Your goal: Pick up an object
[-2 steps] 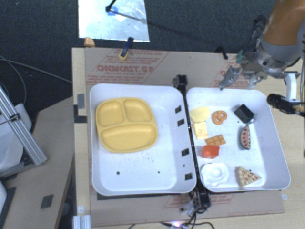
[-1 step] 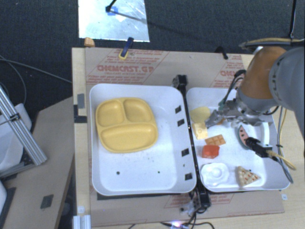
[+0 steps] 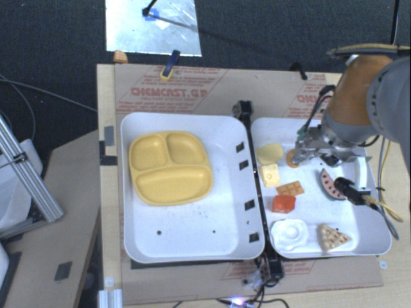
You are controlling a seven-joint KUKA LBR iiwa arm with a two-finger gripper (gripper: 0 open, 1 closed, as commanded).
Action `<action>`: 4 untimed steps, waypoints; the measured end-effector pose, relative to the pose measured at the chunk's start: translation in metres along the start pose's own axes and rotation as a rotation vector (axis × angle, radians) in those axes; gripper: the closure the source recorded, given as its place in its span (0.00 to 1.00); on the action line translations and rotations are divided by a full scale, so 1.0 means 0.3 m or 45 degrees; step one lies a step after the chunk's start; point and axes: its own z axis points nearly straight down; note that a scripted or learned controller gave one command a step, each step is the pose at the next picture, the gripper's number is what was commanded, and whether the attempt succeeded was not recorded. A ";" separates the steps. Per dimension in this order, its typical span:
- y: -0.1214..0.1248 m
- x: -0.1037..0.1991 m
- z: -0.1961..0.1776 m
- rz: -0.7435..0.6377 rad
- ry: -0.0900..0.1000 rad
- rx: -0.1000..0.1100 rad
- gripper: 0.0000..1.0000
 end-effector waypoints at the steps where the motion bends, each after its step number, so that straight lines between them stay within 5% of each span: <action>1: -0.073 0.003 0.129 0.000 0.001 0.007 1.00; 2: -0.070 0.002 0.124 0.000 0.000 0.003 0.00; 3: -0.066 0.001 0.087 0.000 0.000 -0.001 1.00; 4: -0.067 0.001 0.088 0.000 0.000 -0.001 0.00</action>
